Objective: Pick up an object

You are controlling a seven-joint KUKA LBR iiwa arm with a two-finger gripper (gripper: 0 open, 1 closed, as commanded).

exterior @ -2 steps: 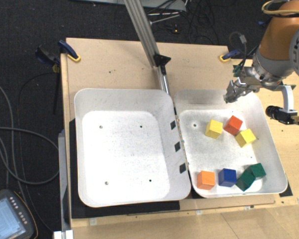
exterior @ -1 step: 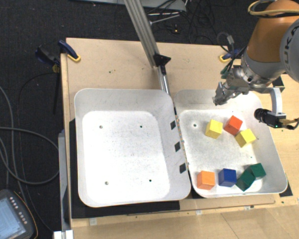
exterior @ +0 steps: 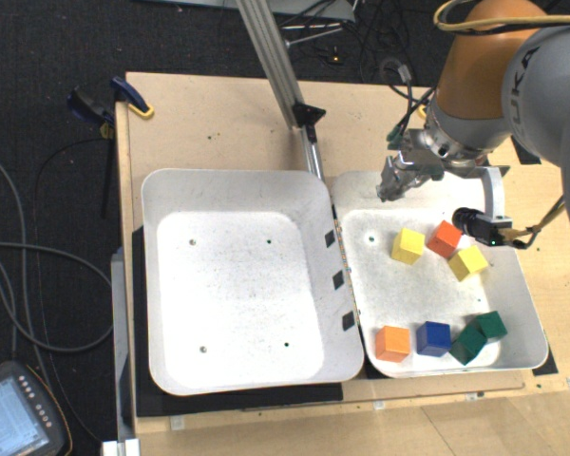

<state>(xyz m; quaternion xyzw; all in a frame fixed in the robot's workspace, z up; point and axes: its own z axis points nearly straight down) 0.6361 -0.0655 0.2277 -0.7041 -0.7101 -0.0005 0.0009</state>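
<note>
The right bin [exterior: 375,350] holds several small blocks. Two yellow blocks [exterior: 408,246] [exterior: 468,262] lie in its upper half with a red-orange block [exterior: 445,238] between them. Along its near edge sit an orange block [exterior: 392,342], a blue block [exterior: 434,338] and two green blocks [exterior: 467,346] [exterior: 491,325]. My gripper [exterior: 396,183] hangs over the bin's far left corner, up and left of the nearer yellow block, apart from every block. Nothing shows between its fingers.
The left bin [exterior: 171,283] lies beside the right one, their rims meeting at mid-bench. A slanted metal pole [exterior: 271,50] crosses the bench's far side. Blue-and-yellow clamps [exterior: 114,103] sit at the far left corner. Cables trail on the dark floor.
</note>
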